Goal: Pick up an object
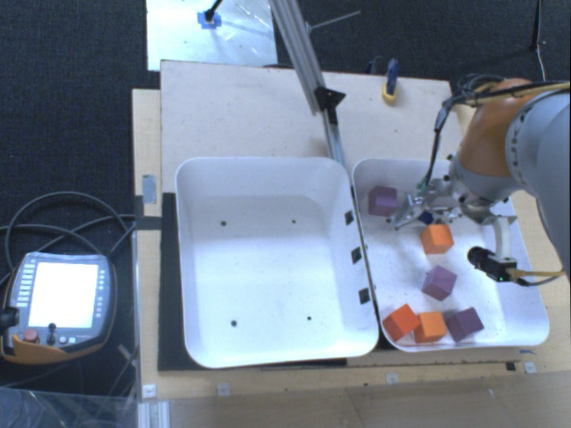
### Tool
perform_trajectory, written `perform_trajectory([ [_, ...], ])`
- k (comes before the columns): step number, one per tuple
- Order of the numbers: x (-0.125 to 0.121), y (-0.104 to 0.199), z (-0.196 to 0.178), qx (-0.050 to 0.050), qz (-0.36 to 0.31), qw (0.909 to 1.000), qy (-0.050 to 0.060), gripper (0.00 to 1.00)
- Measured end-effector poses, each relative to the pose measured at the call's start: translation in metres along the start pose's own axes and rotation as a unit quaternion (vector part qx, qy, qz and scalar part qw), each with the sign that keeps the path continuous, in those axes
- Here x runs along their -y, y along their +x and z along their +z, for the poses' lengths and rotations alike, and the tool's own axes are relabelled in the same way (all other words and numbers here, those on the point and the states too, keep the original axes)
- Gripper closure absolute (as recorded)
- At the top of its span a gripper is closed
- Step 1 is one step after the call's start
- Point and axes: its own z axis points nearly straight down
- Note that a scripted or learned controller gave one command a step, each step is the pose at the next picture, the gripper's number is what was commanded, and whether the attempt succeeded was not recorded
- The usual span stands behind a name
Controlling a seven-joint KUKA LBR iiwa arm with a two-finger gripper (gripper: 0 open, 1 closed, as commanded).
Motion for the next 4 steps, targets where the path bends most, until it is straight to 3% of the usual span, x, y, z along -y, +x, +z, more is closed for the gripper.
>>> perform_trajectory([
  [1, -0.001, 0.0, -0.013, 0.0, -0.001, 1.0, -0.002, 1.0],
  [3, 0.002, -0.001, -0.138, 0.0, -0.001, 1.0, -0.005, 1.0],
  [4, 0.001, -0.001, -0.164, 0.0, -0.001, 1.0, -0.003, 1.0],
])
